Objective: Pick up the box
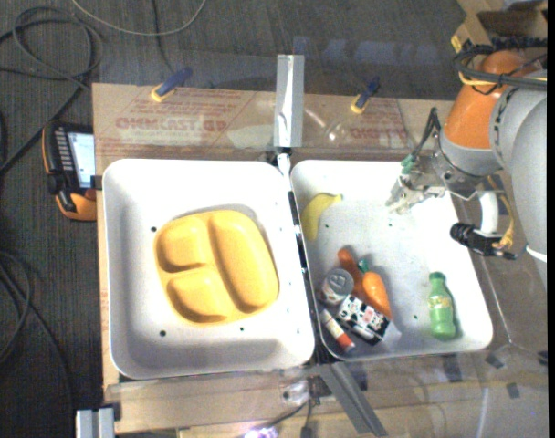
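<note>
Camera view: gripper (407,192) upper right of right bin (460,336), finger state can't tell, box (361,318) lower center jammed among carrot (375,290), can (337,286), marker (338,332), so grab may snag neighbors.

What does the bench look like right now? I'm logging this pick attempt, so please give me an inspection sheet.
Surface: two white bins side by side on a board.
Job's things: box lying in right bin, bottom left, among clutter.
Clutter: carrot, can, green bottle, yellow fruit in right bin; yellow tray in left bin.
Grippers: tool over right bin's top, away from box.
Cables: black loops on floor, left.
Surroundings: orange device left of bins.
</note>
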Available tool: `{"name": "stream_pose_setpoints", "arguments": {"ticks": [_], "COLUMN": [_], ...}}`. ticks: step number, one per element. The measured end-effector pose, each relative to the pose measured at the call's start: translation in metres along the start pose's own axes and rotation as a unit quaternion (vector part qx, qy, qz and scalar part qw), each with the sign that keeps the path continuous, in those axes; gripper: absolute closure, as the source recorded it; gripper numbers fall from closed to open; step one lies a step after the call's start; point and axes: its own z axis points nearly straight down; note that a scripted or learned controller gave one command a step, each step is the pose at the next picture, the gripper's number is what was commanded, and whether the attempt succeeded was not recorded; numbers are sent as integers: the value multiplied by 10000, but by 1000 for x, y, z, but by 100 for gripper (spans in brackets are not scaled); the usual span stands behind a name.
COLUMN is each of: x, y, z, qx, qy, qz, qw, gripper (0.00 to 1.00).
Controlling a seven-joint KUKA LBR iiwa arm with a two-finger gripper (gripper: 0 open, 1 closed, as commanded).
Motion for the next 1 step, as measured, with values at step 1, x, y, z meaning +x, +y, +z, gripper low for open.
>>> {"name": "stream_pose_setpoints", "arguments": {"ticks": [1], "x": [39], "y": [-38], "z": [18], "qx": [-71], "qy": [-2], "qz": [1332], "qw": [9911], "gripper": [100]}}
